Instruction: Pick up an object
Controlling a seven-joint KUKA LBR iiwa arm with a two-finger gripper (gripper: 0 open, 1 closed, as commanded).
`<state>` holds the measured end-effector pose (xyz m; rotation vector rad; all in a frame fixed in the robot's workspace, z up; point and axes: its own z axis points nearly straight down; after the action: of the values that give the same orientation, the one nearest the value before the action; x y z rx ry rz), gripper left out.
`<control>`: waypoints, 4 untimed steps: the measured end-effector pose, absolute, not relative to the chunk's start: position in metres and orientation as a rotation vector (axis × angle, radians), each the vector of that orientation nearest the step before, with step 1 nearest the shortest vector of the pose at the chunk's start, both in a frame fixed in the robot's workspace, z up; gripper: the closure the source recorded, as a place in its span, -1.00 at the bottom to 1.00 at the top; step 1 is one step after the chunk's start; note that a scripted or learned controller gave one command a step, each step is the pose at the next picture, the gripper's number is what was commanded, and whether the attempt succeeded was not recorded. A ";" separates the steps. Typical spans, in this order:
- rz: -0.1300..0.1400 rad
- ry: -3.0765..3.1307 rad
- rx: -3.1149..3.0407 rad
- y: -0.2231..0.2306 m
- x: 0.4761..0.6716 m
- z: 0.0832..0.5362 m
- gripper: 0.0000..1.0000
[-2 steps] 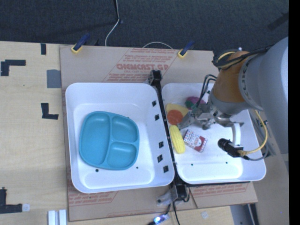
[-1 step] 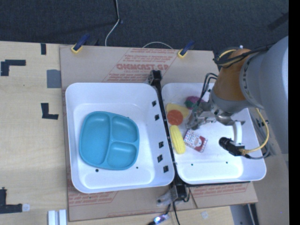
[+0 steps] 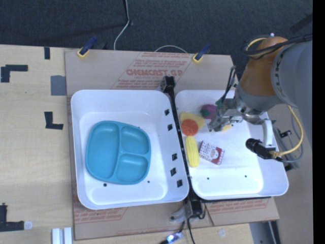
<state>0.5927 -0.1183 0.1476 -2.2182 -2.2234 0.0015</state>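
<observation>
The right bin [image 3: 254, 184] holds a yellow corn cob [image 3: 192, 151], an orange-red round toy [image 3: 190, 127] on a yellow piece, a red and white packet [image 3: 210, 152] and a purple and green toy [image 3: 207, 110]. My gripper [image 3: 219, 125] hangs low over the bin's upper middle, just right of the purple toy and above the packet. A small yellow bit shows right beside its tip. The arm's wrist hides the fingers from above.
The left bin [image 3: 122, 98] contains a blue divided plate [image 3: 118, 152]. A black divider [image 3: 175, 131] with clips runs between the bins. Cables and a black fitting [image 3: 259, 147] hang off the arm at the right bin's right side.
</observation>
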 end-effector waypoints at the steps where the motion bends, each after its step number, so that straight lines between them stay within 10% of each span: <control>1: 0.003 -2.223 -2.218 -0.120 0.596 0.206 1.00; 4: 0.008 -2.225 -2.209 -0.014 0.605 0.208 1.00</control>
<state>0.6054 -0.0143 0.2078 -2.2095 -2.2249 0.0078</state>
